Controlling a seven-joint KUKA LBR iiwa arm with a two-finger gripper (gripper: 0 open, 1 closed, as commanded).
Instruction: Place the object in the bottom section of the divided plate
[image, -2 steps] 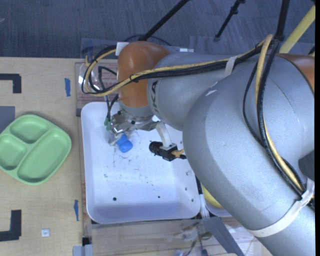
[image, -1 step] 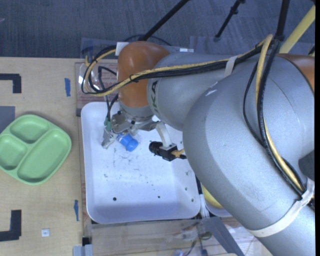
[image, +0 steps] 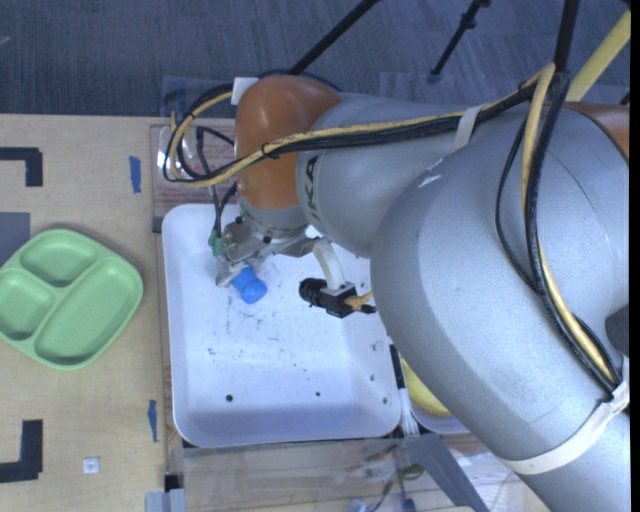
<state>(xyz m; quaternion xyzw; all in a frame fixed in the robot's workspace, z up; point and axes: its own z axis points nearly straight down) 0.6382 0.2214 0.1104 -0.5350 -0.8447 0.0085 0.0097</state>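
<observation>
A small blue object (image: 250, 289) lies in the upper left part of the white bin (image: 285, 385). My gripper (image: 235, 266) hangs right over it, its tip touching or nearly touching the object's upper left side. The wrist hides how the grip stands. The green divided plate (image: 62, 356) rests on the wooden bench to the left of the bin, well apart from the gripper. It has two small sections at its upper left and one large section at its lower right, with nothing in any of them.
The grey arm covers the right side of the view and most of the second bin, where a bit of a yellow thing (image: 428, 402) shows under it. Black tape marks (image: 22, 165) and blue tape (image: 135, 173) sit on the wooden bench.
</observation>
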